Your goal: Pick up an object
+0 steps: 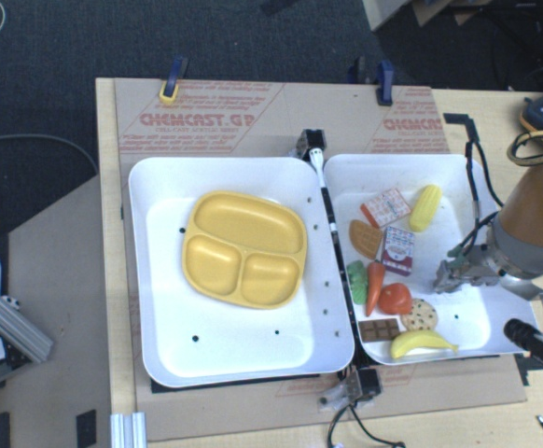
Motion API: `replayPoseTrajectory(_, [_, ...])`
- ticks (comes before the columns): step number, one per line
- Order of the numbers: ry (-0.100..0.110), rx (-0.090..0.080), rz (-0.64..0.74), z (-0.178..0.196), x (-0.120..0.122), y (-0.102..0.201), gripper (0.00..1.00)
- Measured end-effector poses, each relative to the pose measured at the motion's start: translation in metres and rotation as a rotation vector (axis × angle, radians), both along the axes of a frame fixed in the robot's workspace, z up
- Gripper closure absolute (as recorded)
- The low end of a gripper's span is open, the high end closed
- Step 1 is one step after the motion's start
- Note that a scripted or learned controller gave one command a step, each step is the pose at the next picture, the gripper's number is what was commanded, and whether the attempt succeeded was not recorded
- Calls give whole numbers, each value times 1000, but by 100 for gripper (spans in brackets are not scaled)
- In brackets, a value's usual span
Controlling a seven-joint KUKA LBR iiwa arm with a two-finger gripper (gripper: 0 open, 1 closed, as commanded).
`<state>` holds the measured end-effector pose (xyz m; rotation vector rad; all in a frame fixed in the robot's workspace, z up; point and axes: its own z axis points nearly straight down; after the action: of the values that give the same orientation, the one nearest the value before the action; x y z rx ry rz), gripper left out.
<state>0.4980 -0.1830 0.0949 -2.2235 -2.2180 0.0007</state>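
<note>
A yellow divided plate [244, 248] lies in the middle of the left bin [160, 343]. The right bin [341, 171] holds toy food: a carrot [374, 286], a tomato [395, 298], a banana [419, 345] at its front edge, corn [424, 207] toward its back. The gripper [456, 273] hangs near the bin's right edge; whether it is apart or together cannot be told.

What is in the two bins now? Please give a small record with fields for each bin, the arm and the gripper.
left bin: one yellow plate with three compartments
right bin: toy food: corn, carrot, tomato, banana, cookie, chocolate bar, two small cartons
arm: reaches in from the right, over the right bin
gripper: low over the right bin, right of the tomato; nothing seen between its fingers
</note>
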Motion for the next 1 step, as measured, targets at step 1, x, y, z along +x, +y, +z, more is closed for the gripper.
replayPoseTrajectory(1, [-6, -3, 3, 58, -7, 3, 100])
